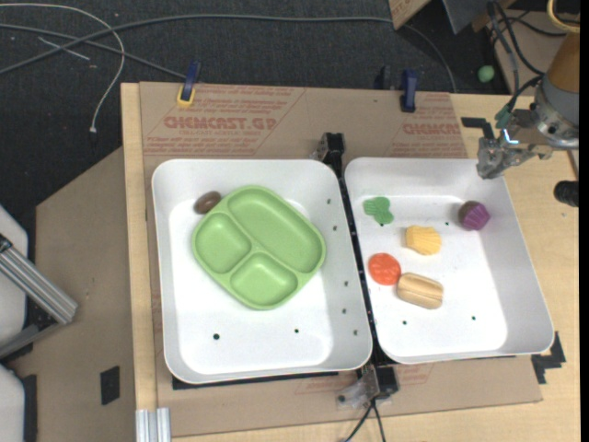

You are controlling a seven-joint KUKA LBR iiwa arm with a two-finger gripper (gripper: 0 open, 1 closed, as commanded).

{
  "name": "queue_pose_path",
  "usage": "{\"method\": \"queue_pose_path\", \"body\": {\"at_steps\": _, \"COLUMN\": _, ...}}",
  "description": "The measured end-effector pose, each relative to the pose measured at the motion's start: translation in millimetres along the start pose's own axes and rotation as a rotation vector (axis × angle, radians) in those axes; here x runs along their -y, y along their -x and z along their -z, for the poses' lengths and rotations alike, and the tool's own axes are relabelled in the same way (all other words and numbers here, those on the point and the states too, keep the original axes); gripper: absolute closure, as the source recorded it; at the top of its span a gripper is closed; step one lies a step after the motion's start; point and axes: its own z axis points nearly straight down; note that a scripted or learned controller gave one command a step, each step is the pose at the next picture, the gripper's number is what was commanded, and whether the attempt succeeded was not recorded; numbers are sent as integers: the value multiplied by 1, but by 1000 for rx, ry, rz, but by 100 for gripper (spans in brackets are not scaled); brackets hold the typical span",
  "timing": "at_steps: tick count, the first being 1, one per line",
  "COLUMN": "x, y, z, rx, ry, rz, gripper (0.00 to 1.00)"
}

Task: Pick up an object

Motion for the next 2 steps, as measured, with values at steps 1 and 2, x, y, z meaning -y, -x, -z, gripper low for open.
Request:
{"method": "queue_pose_path", "body": {"at_steps": 1, "x": -6, "y": 0, "z": -60, "rx": -2, "ry": -6, "rz": 1, "gripper": 0}}
{"method": "queue_pose_path", "body": {"at_steps": 2, "x": -16, "y": 2, "z": -107, "rx": 0, "ry": -1, "rz": 2, "gripper": 0}}
